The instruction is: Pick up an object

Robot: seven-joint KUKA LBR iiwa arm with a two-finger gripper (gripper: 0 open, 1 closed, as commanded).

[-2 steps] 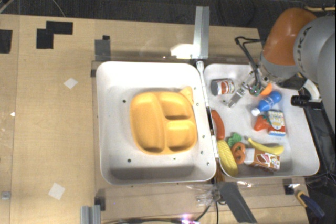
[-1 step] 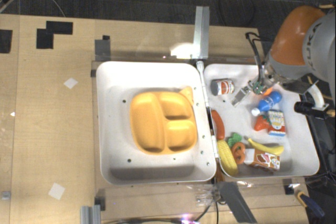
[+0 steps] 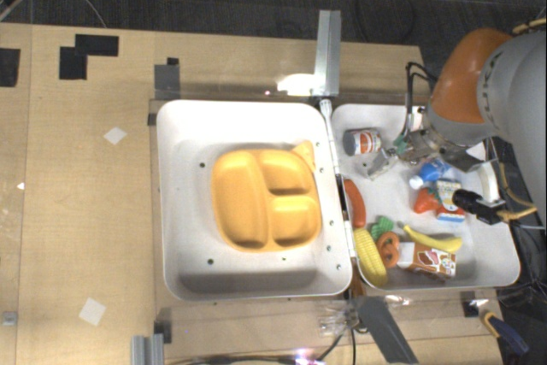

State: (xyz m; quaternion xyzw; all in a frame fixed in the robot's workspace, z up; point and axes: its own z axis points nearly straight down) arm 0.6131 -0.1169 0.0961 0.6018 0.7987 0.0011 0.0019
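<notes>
Bench: pale wooden top (image 3: 85, 209) with black square marks near its far left corner.
Left bin: shallow white tray (image 3: 184, 269), holding a yellow plastic divided plate (image 3: 263, 197) that lies near its middle, reaching toward the right wall.
Divider: the two bins' inner walls meet; a red sausage-shaped toy (image 3: 355, 203) lies along the right bin's left wall.
Right bin: shallow white tray (image 3: 504, 265) crowded with toy food.
Far left corner of right bin: small red-and-white tin can (image 3: 361, 142) on its side.
Near left corner: yellow corn cob (image 3: 369, 250), with a green-and-orange vegetable toy (image 3: 387, 242) just beside it.
Near edge: yellow banana (image 3: 432, 238) above a brown printed carton (image 3: 427, 261).
Middle: orange-and-blue small packets (image 3: 434, 192), touching one another.
Gripper: metal two-finger pincer (image 3: 383, 162), low in the right bin between the can and the packets; whether it is parted or closed, I cannot tell.
Arm: grey body with orange band (image 3: 461, 90) at the bin's far right corner.
</notes>
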